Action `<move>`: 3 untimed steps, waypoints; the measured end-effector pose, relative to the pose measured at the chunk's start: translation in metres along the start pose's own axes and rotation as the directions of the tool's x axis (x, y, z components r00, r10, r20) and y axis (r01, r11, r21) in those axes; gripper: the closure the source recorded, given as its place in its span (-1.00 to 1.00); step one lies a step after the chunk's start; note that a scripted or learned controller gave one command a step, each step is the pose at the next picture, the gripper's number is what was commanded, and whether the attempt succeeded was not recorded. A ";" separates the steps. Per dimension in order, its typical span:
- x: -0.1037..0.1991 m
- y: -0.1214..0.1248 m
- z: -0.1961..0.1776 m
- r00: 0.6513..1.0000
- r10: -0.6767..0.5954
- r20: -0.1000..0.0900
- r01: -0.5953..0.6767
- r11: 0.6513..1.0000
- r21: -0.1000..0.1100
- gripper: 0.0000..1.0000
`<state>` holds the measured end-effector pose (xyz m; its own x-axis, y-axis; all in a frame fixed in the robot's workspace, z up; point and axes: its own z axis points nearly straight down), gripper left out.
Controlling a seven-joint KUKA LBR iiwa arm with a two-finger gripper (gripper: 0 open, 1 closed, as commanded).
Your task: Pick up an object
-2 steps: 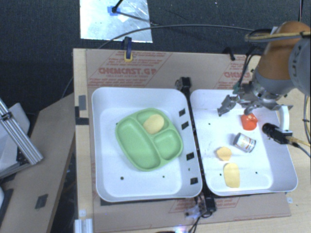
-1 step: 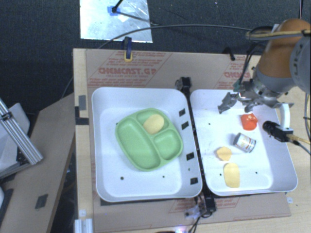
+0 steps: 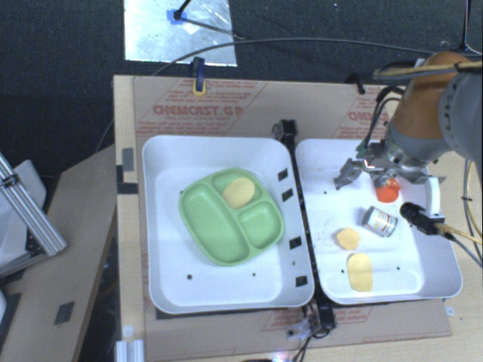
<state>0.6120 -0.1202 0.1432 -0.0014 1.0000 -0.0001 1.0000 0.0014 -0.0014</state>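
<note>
In the right bin point(image 3: 324, 225) lie an orange object point(image 3: 387, 192), a small silver can point(image 3: 379, 221) on its side, a round yellow piece point(image 3: 348, 238) and a longer yellow piece point(image 3: 361, 271). My gripper point(image 3: 352, 172) hangs over the back half of this bin, just left of the orange object and above the can. I see nothing held in it. The arm's wrist point(image 3: 411, 145) covers the bin's far right corner.
The left bin point(image 3: 162, 225) holds a green divided plate point(image 3: 219, 228) with a yellow item point(image 3: 239, 192) in its back compartment. Black clips point(image 3: 287, 130) sit along the seam between the bins. A cable point(image 3: 453, 234) runs off the right bin's edge.
</note>
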 end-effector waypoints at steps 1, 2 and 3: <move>0.000 0.000 0.051 1.000 0.000 0.000 0.000 1.000 0.000 -1.00; 0.000 0.001 0.038 1.000 0.001 0.001 -0.001 1.000 -0.004 1.00; 0.004 -0.002 -0.024 1.000 -0.003 0.001 0.003 1.000 -0.007 1.00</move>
<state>0.6103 -0.1160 0.1673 -0.0039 1.0000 -0.0008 1.0000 0.0039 0.0059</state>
